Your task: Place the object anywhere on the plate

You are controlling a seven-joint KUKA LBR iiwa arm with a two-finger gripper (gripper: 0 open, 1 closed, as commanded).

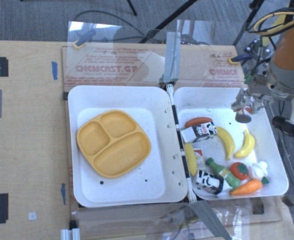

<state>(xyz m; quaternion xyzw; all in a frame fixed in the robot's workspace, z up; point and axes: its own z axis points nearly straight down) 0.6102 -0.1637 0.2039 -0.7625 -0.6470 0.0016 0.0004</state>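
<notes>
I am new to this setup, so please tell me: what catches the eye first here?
The yellow three-compartment plastic plate lies alone in the left white bin. The right white bin holds a heap of toy food, with two yellow bananas. The grey arm's gripper hangs over that bin's far right part.

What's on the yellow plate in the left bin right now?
Nothing shows on the yellow plate: all three compartments look bare. The toys, such as the two bananas and the carrot, lie in the right bin. What is under the plate is covered.
</notes>
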